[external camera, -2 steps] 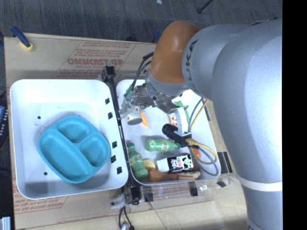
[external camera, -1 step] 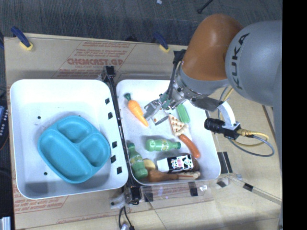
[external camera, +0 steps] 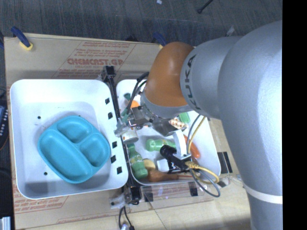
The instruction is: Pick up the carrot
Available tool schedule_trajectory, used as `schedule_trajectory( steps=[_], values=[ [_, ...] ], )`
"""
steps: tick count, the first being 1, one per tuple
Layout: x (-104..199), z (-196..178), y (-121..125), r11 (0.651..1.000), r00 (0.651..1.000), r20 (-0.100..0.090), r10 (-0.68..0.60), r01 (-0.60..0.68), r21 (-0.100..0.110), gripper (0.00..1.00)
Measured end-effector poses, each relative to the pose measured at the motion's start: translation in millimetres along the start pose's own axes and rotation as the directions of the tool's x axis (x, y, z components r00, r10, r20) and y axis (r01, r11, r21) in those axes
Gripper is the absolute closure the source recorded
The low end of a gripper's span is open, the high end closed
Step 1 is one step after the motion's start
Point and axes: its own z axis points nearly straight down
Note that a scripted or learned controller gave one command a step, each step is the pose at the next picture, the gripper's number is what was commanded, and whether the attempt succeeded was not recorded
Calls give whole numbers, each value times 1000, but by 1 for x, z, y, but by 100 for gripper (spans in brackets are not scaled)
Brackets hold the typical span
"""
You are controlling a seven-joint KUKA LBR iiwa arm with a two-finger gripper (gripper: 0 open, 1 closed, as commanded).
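The gripper [external camera: 128, 126] sits low over the near-left part of the right bin [external camera: 211, 152], close to the divider between the two bins. Its fingers are lost among metal fittings and cables, so whether they are spread or closed cannot be determined, and nothing can be seen between them.

The orange band [external camera: 168, 75] and the grey arm [external camera: 240, 104] above it cover most of the right bin, hiding the bin's far and right portions.

An orange sliver [external camera: 194, 151], possibly the carrot, shows at the right side of the right bin, just beside the arm's edge; most of it is hidden, so its identity is uncertain. A second orange patch [external camera: 135, 102] shows at the far-left of the same bin, also largely covered.

Green pieces [external camera: 156, 144] lie mid-bin, and a brown item [external camera: 160, 176] lies along the near wall. Black cables [external camera: 201, 174] cross over them.

The left bin [external camera: 29, 95] holds a blue divided tray [external camera: 74, 148], fully visible.
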Motion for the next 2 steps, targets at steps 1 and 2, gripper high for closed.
schedule_trajectory(
  steps=[1,2],
  values=[
    [-37,-39,74,971,971,8,-237,237,-8,100],
    [-37,-39,74,971,971,7,-238,238,-7,0]
  ],
)
